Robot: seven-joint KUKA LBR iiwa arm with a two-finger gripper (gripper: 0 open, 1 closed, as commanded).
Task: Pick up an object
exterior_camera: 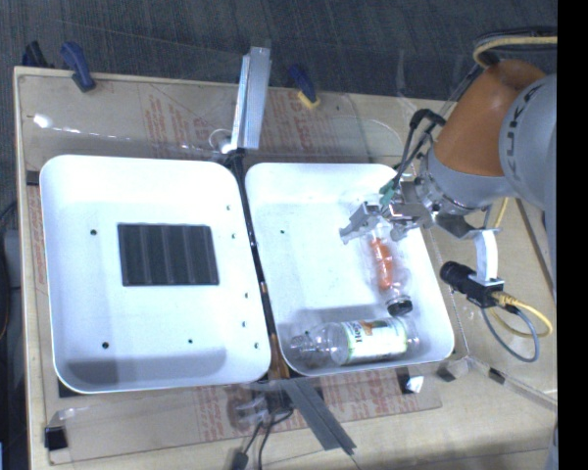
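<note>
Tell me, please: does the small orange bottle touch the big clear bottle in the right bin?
Apart. In the camera view, white bin floor shows between the orange bottle's dark cap end and the clear bottle lying along the right bin's near wall.

My gripper (377, 218) hangs over the right bin (304, 194), just above an orange bottle (383, 262). A clear bottle (353, 342) lies along the bin's near wall.

Gripper (372, 219) fingers too small and blurred to read; gap between them unclear. Orange bottle (383, 264) just below fingertips: top end lost behind gripper, contact cannot be judged. Clear bottle (358, 342) well below fingers: label text illegible. Arm (500, 135) cut off at right edge.
</note>
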